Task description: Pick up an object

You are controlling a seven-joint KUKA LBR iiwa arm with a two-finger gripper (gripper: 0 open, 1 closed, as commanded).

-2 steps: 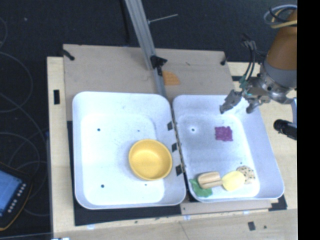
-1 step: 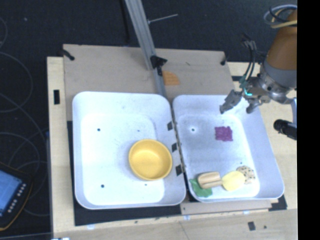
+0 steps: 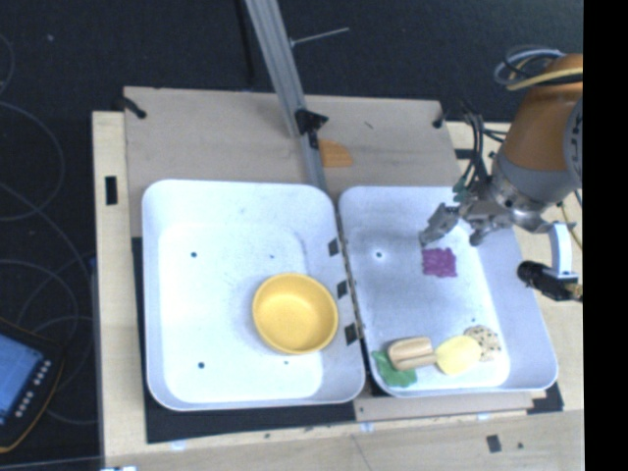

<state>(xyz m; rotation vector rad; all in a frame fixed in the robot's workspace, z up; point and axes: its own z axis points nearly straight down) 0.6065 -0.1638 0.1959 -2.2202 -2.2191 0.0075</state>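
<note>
My gripper (image 3: 457, 230) hangs over the upper right part of the right bin (image 3: 392, 214), fingers open with nothing between them. A small purple object (image 3: 440, 262) lies on the bin floor just below and slightly left of the fingertips, apart from them. Along the bin's front edge lie a tan cylinder (image 3: 409, 351), a yellow lump (image 3: 455, 356), a speckled beige piece (image 3: 483, 340) and a green scrap (image 3: 392, 371). A yellow bowl (image 3: 294, 313) sits upright in the left bin (image 3: 196, 224), near its right wall.
A grey metal post (image 3: 280, 67) slants up from the divider between the bins. An orange tag (image 3: 335, 154) lies on the bench behind the bins. A tablet (image 3: 20, 381) rests off the bench at lower left.
</note>
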